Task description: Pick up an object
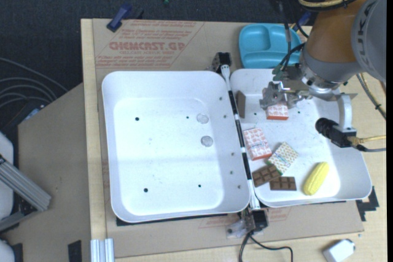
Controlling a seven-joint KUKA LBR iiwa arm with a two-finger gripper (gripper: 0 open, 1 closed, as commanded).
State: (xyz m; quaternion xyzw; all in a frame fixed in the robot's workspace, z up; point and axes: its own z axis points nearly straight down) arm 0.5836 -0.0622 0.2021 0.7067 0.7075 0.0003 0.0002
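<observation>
Right bin [359,184]: corn [316,178], chocolate [274,179], packets; jaws' state unclear above red-white packet [277,111].

The arm [344,21] entered from the right of the camera view, upper corner, and bent downward and to the left. The orange band sat above the grey wrist [322,67]. The wrist pointed down at a slant, carrying the gripper [277,101] at its lower left end. The gripper's metal body was visible from above; the state of the jaws could not be made out from this angle.
</observation>
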